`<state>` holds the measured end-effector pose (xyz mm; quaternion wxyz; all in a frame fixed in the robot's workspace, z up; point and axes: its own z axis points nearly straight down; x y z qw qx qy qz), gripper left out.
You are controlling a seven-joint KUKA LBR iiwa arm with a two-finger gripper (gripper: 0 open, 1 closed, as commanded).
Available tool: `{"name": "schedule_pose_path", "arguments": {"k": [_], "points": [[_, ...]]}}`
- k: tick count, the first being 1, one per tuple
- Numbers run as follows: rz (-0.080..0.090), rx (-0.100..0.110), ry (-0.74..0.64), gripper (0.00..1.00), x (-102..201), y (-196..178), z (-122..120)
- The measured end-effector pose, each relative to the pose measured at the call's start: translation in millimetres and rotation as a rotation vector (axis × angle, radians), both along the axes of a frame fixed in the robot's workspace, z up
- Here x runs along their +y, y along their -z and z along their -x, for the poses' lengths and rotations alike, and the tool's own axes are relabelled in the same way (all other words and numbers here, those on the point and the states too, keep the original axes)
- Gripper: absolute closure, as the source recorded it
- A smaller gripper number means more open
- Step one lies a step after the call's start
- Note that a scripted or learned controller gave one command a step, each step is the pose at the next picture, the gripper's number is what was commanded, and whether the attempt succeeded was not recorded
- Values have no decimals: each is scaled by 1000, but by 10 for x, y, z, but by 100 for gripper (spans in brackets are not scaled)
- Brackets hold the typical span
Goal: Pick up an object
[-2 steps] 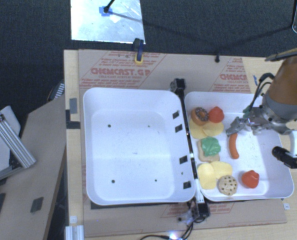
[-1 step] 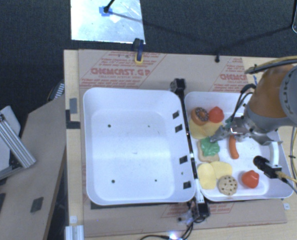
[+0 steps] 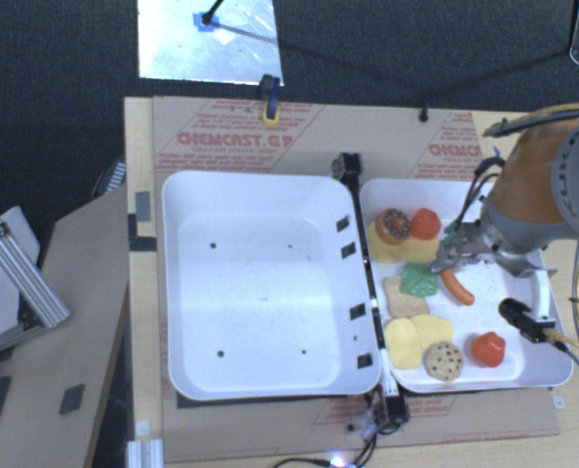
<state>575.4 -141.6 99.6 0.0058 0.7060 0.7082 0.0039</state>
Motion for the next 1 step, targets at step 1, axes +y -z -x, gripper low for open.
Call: {"name": "schedule_pose_path", "arguments": {"k": [1], "points": [[-3,10,2,100,-108,142,-79]]}}
